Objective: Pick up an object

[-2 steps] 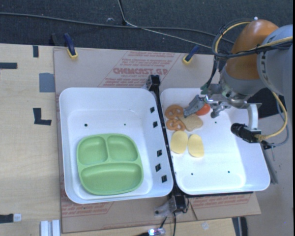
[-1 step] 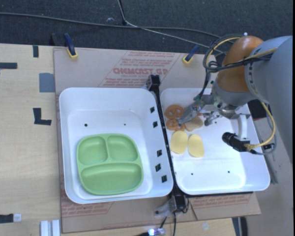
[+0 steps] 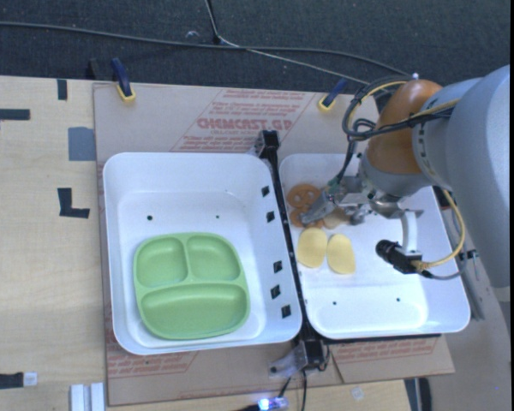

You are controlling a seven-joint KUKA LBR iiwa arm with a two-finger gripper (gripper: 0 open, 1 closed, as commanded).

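Camera view from above: two white bins sit side by side on the tabletop (image 3: pixel 34 229). The left bin (image 3: pixel 120 178) holds a green divided plate (image 3: pixel 191 285), lying flat toward its 7 o'clock corner. In the right bin (image 3: pixel 445 315), two pale yellow pieces (image 3: pixel 325 251) lie touching each other near the divider, and at their 12 o'clock sits a brown pretzel-like piece (image 3: pixel 303 196). The grey arm (image 3: pixel 471 152) with its orange band (image 3: pixel 398 127) comes in from 3 o'clock. Its claw (image 3: pixel 324 211) hangs low over the brown piece's 5 o'clock edge, just above the yellow pieces; I cannot tell how far it is open or whether it has hold of anything
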